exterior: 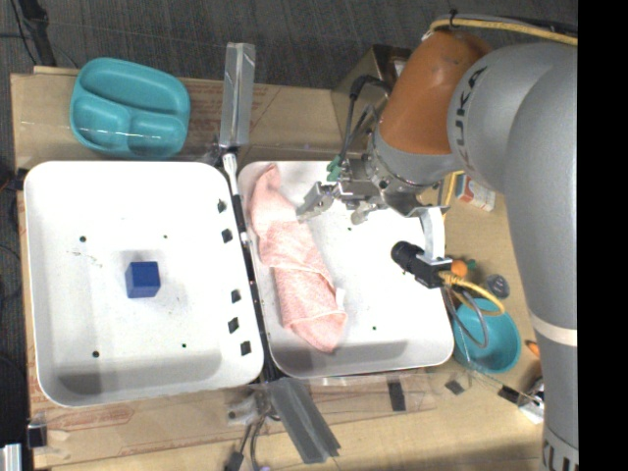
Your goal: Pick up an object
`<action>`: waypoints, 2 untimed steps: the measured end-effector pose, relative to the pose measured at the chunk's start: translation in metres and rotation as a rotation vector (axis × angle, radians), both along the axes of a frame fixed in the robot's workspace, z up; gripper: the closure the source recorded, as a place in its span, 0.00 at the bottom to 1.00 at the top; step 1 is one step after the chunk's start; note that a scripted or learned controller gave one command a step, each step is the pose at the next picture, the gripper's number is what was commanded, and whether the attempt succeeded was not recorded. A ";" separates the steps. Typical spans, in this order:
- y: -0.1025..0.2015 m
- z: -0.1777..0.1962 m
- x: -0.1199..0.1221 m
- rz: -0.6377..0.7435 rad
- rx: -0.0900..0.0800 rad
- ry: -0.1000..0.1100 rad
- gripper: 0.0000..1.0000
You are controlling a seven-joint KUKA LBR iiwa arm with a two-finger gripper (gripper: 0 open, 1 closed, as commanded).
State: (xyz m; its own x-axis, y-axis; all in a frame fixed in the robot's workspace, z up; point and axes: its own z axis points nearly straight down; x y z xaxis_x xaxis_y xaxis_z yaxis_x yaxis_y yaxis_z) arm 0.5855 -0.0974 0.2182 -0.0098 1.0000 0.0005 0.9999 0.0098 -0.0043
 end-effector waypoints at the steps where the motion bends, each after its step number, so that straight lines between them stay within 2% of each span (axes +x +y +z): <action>1: -0.045 -0.125 -0.014 0.009 -0.001 -0.006 0.00; 2: -0.008 -0.125 -0.048 0.189 -0.001 -0.006 0.00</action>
